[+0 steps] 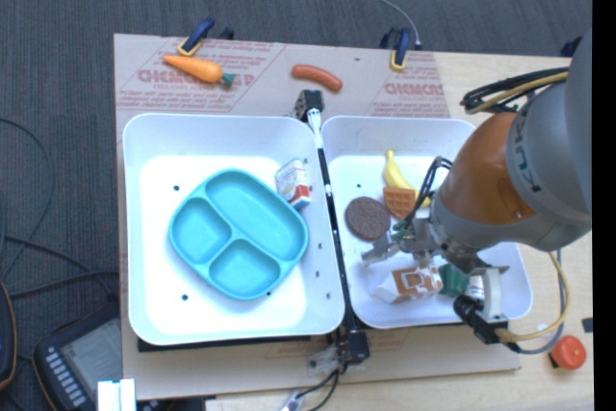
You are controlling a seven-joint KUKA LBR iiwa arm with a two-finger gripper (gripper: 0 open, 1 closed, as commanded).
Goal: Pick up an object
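Gripper (409, 241) low in right bin (500, 298), jaw state can't tell. Cookie (367, 218), cone (398, 200) crowded nearby: you risk a mis-grab.

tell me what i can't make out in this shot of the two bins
Camera view:
- Gripper: the arm's bulk covers most of it, so finger state is unclear.
- Right bin: its right side is hidden under the arm.
- Carton: print too small to read, partly under the arm.
- Small carton in the left bin: label too small to read.
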